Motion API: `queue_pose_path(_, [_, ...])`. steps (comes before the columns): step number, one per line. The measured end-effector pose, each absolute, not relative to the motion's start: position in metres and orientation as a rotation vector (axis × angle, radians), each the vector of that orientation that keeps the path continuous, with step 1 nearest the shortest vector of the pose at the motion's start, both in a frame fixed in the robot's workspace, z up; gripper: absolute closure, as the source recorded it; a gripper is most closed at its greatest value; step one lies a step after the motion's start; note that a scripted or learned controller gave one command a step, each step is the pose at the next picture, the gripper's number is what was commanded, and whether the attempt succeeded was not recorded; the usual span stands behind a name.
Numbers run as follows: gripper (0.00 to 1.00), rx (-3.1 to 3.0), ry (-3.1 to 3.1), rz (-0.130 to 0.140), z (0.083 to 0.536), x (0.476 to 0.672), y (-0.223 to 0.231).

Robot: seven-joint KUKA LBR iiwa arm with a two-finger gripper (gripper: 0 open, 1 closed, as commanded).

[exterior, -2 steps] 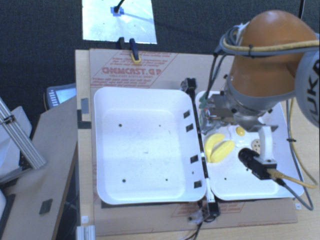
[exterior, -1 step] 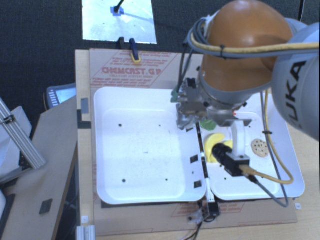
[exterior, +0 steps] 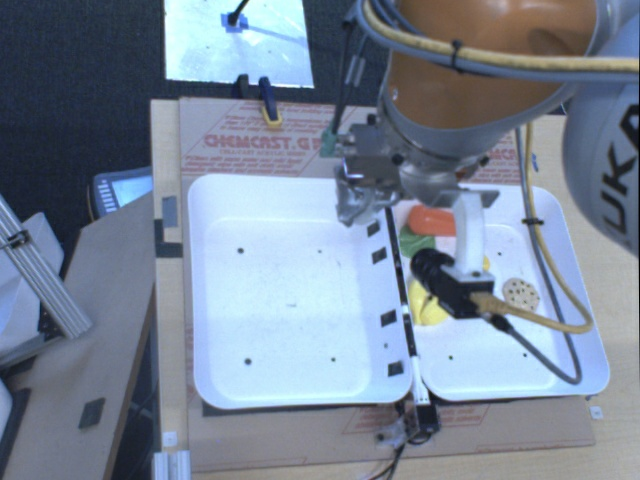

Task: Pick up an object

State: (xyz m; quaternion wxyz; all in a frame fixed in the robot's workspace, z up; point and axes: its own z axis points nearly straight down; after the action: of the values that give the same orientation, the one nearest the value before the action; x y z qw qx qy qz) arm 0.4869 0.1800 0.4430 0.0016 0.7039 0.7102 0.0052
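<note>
Nearest the camera, on the table (exterior: pixel 160 298), two shallow white bins meeting at a seam (exterior: pixel 392 318) marked with black tabs. On the view's left of the seam, the left-hand bin (exterior: pixel 290 298), bare but for a few dark specks. On the view's right of the seam, the other bin (exterior: pixel 500 363), holding every candidate. Closest, right beside the seam, a yellow lump (exterior: pixel 430 313), partly hidden by robot hardware. Well out from the seam, a round tan disc (exterior: pixel 520 291) pierced with small holes. Farther back, just beside the seam, a green piece (exterior: pixel 415 240) and, behind and touching it, an orange piece (exterior: pixel 432 220), long axis roughly crosswise to the seam. Farther still, near the seam's far end, the claw (exterior: pixel 352 208), hanging just on the left-hand bin's side of the seam. Impossible to tell whether spread or pressed together; no object visibly in it. Judged from this: nearest targets the orange and green pair, lying across the seam from the claw, toward the view's right and slightly nearer the camera. Hence a short sideways shift over the seam called for before any descent, with the raised rim there a likely snag. Beyond the seam's far end, a printed cardboard sheet (exterior: pixel 260 140), a yellow-and-black clamp (exterior: pixel 269 103), and last a shiny metal plate (exterior: pixel 235 28).
</note>
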Motion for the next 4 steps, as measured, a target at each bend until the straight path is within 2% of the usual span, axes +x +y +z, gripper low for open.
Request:
queue_pose_path(1, [1.00,2.212,2.224,0.021,0.541,0.487,0.182])
queue_pose_path(2, [1.00,2.228,2.219,-0.013,0.417,0.516,0.145])
queue_pose_path(3, [1.00,2.209,2.226,0.024,0.539,0.495,0.179])
queue_pose_path(4, [1.00,2.230,2.219,-0.018,0.384,0.511,0.129])
